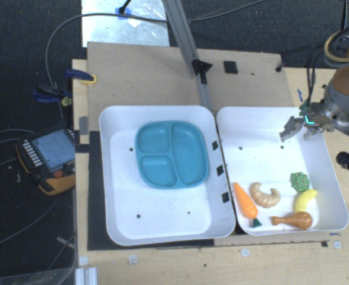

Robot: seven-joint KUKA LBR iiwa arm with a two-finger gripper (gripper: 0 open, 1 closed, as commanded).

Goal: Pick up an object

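The right bin (263, 159) holds several toy foods along its near side: an orange carrot (245, 201), a tan croissant (264, 195), a brown chicken drumstick (293, 220), a yellow banana (304, 200) and a green broccoli (299, 180). My gripper (300, 129) hangs over the far right part of that bin, well above and behind the food, with its fingers spread and nothing between them. The arm enters from the right edge.
The left bin (120, 212) contains a blue divided plate (172, 154). A metal pole (183, 28) slants across the back of the bench. Clamps and a small device (48, 156) lie left of the bench.
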